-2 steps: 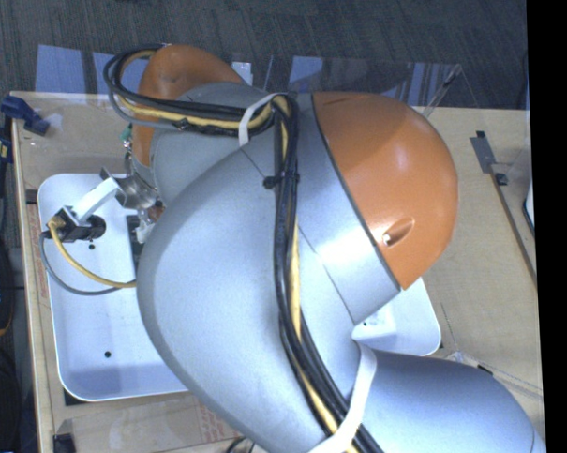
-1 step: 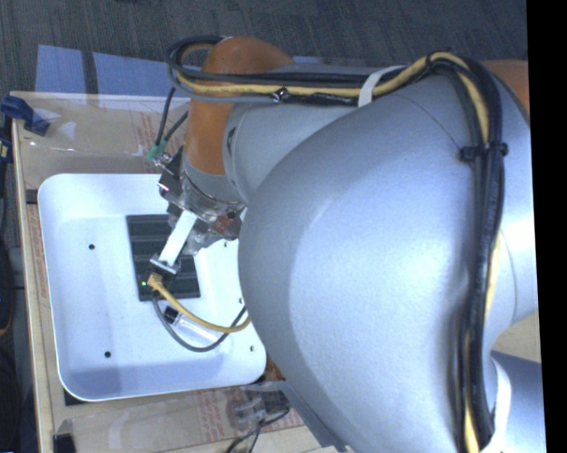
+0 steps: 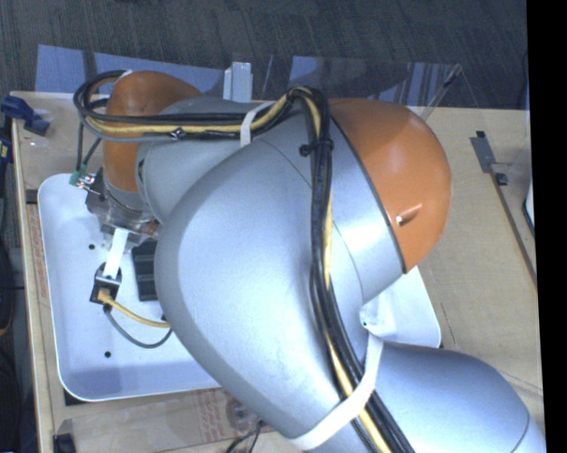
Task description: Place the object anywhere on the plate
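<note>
Plainly, the arm (image 3: 268, 297) sprawls across the left bin (image 3: 74, 371), covering that bin's right half and nearly everything beyond it. The end effector (image 3: 124, 267) hangs low over the bin's left half, near its upper-left corner, just under the orange wrist band (image 3: 132, 96). Whether it is spread or pressed together I cannot tell, and I see nothing gripped in it. A yellow cable (image 3: 137, 319) loops below it over the bin floor. What lies under the arm is hidden. Right of the bin, bare bench (image 3: 473, 259) shows.
</note>
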Motion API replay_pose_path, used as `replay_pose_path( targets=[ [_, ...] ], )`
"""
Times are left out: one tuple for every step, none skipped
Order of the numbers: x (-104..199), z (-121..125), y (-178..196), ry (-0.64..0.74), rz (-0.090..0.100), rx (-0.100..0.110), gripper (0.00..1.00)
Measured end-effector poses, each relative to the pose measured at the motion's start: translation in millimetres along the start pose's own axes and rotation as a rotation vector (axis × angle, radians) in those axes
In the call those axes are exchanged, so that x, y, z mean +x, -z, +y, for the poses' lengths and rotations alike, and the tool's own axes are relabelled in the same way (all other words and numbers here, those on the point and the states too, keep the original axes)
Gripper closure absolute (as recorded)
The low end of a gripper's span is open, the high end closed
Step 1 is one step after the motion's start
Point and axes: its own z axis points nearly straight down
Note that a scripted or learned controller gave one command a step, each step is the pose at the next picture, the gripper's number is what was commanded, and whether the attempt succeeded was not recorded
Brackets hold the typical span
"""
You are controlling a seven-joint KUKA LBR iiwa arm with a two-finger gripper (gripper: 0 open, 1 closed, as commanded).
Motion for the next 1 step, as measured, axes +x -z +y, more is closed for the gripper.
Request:
replay_pose_path(
  targets=[
    [-11.2,-13.8,129.9,0.458,0.001,-0.002,1.00]
  ],
)
